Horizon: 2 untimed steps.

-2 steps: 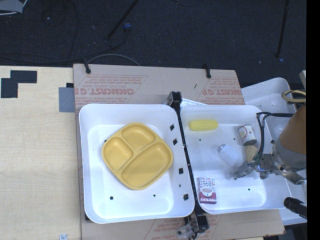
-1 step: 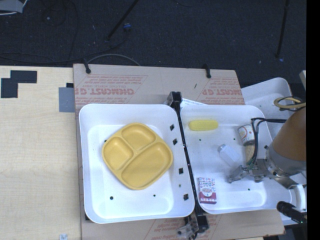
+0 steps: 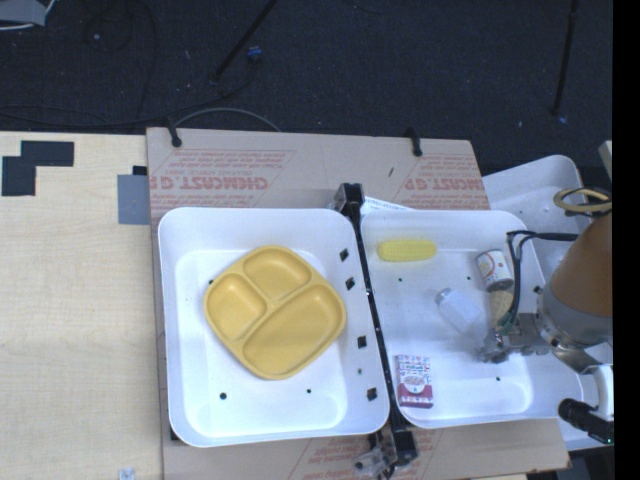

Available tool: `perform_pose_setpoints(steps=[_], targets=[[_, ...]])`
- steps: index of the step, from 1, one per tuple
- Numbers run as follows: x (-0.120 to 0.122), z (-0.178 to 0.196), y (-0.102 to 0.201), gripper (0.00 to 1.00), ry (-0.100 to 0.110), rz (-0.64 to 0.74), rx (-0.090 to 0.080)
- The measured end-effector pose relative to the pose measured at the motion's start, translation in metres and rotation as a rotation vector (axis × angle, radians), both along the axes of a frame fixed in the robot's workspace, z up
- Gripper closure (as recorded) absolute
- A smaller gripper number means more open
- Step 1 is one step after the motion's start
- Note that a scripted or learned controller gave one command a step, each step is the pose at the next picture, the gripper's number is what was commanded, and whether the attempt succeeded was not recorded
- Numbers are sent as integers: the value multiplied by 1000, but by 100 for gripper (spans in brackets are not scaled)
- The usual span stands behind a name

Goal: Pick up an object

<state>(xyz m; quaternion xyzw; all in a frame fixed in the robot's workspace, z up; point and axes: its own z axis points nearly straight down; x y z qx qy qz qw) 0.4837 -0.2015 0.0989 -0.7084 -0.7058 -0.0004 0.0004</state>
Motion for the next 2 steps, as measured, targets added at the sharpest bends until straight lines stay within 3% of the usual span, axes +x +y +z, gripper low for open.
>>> perform_pose_setpoints(steps=[2], targets=[[3,106,-1,100,-2,6,-2]])
